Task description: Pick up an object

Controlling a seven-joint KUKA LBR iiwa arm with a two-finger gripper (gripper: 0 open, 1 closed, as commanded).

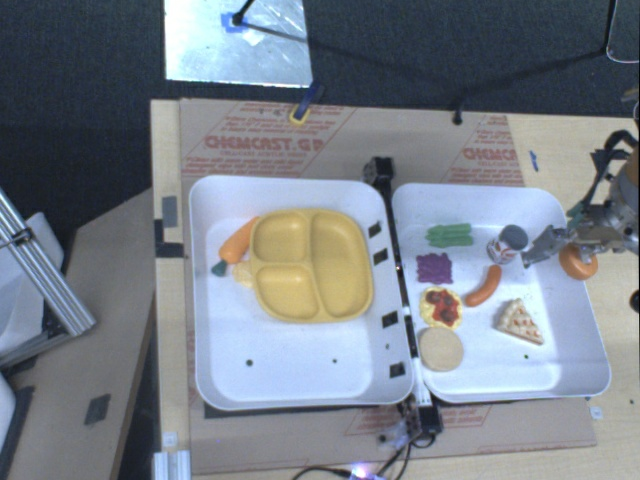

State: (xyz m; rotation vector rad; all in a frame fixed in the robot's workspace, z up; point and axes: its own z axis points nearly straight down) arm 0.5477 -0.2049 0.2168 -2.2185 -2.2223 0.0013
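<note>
Two shallow white bins sit side by side on the bench. The left bin (215,368) fills the middle-left of the frame and holds a yellow divided plate (305,265) with three compartments. A toy carrot (236,242) lies against the plate's upper-left edge, its green tip pointing toward the lower left.

The right bin (570,368) holds a scatter of toy food. Near its upper middle lies a green bean pod (449,235), with a purple piece (434,267) just below it. Under that is a small pizza with red topping (442,307), and lower still a round tan cookie (440,349), close to the bin's lower-left corner. A sausage (483,286) lies tilted near the bin's centre, and a triangular slice of pizza (520,322) rests to its lower right.

The arm comes in at the right edge of the frame, in the upper-right part of the right bin. The gripper (512,243) reaches leftward and sits over a small object with red and white on it (497,253), just above the sausage. The view is too small and blurred to tell how far the jaws are parted, or whether they are touching or grasping that object. An orange round part (578,262) shows beside the wrist near the bin's right rim.
</note>
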